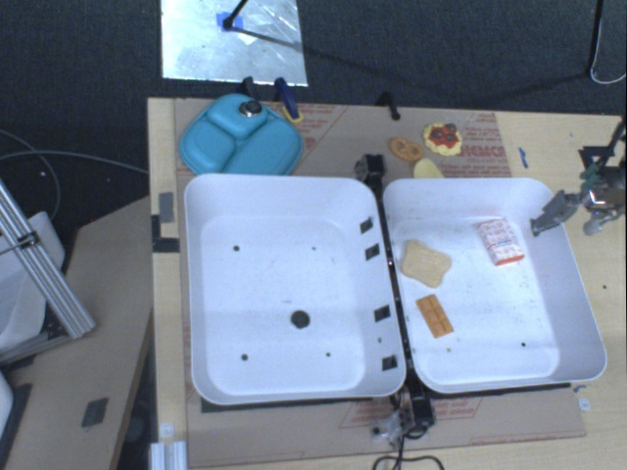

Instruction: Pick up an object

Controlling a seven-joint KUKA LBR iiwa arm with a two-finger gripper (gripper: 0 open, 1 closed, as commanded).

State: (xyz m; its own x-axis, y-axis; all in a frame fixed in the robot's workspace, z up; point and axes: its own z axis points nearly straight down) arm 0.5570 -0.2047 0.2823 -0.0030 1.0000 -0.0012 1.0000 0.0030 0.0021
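Three objects lie in the right white bin [578, 351]. A white and red packet [500, 241] rests toward the bin's far right. A tan, bread-like piece [426, 262] sits near the divider, and a small orange bar [435, 315] lies just in front of it. My gripper [565, 227] hovers over the bin's right rim, right of the packet and apart from it. It is open, with nothing between its fingers.
The left white bin [211, 360] holds a small dark round spot [300, 319]. Behind it stands a blue compartment tray [240, 140]. Small toy foods [443, 138] lie on the bench behind the right bin. A shiny metal sheet [232, 27] lies at the far back.
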